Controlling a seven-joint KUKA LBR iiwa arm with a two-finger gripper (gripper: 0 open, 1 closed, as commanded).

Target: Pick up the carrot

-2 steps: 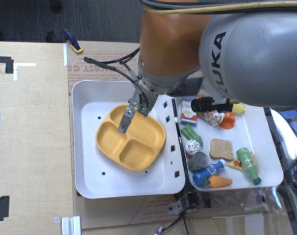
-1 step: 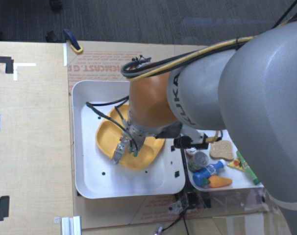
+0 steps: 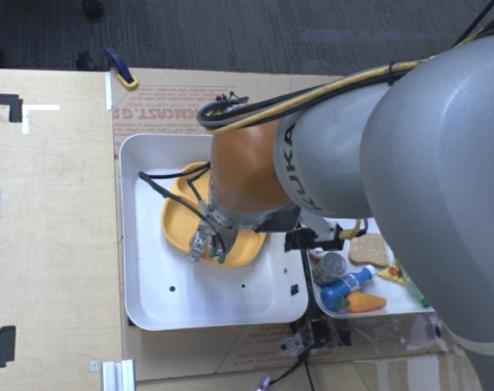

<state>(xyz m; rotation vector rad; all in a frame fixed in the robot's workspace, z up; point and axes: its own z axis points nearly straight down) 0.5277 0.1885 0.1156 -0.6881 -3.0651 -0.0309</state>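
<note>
Arm: nearest the camera, a bulky grey body with an orange band above the wrist, reaching in from the right over both bins; black letters "KU" read on its side.
End effector: low over the yellow dish in the left bin; whether it is open or closed cannot be told, and nothing shows in its grip.
Carrot: short, plump, orange, lying on its side in the right bin, near that bin's front edge and well apart from the end effector.
Neighbours: a blue bottle-like thing just beside the carrot; a slice of bread behind it.
Writing: red print on the cardboard behind the left bin, upside down and too small to read.
Bench: pale wood, left of the bins.
</note>
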